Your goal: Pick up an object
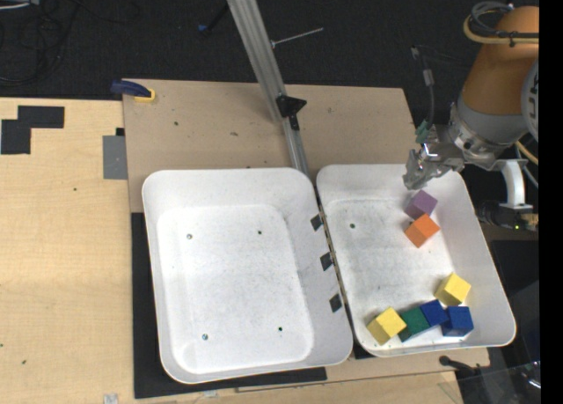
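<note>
Bench (220,129) is light wood/tan board, filling centre and left of frame; behind it, along the top, dark carpet-like floor w/ loose cables in the upper left corner. Left side of bench has black rectangular marks and one grey patch. A small blue-and-yellow clamp (132,90) sits at the board's upper left corner. An aluminium rail (262,63) slants from top centre down to the gap between the bins, w/ a black bracket partway along. No readable writing, brand or label anywhere.

2 white bins side by side on a black mat. Left bin (176,195) is at centre frame, w/ a few small dark dots on its floor. Right bin (352,187) is at lower right, tilted slightly; 3 black clips sit along the seam between them.

Blocks, all in right bin, 7 total: 1 purple block (422,203) near the upper right of the bin, 1 orange block (422,230) touching just below it, 2 yellow, 1 green, 2 blue clustered along the bin's lower right edge. One yellow block (455,289) sits a bit above the cluster.

Arm enters at upper right, orange band visible. Gripper (420,172) hangs just above the purple block, at the bin's upper right rim. Fingers: can't tell how far apart they are; nothing seen between them.
</note>
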